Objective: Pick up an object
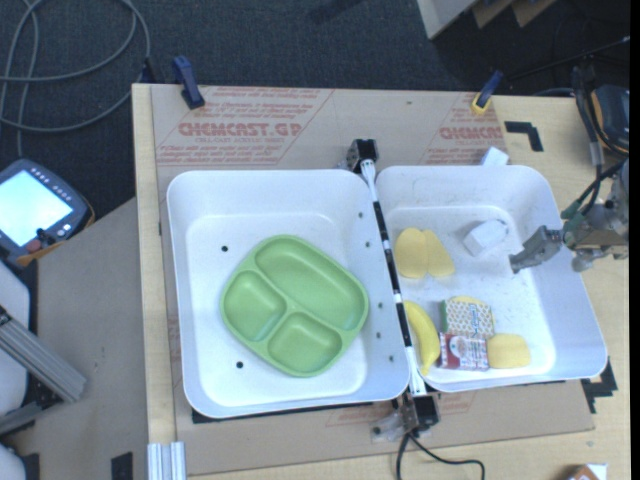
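The right bin (pixel 565 298) holds a pale yellow lumpy item (pixel 423 253), a small white block (pixel 486 236), a banana (pixel 422 335) along its left wall, a printed snack packet (pixel 466 333) and a small yellow lemon-like piece (pixel 508 350). My gripper (pixel 530 255) reaches in from the right edge, over the bin's right side. It is to the right of the white block and apart from it. I see nothing held in it.
The left bin (pixel 190 218) holds a green divided plate (pixel 294 304). Clamps (pixel 187 80) sit at the bench's back edge. Cables and a tablet (pixel 35 208) lie off the bench to the left.
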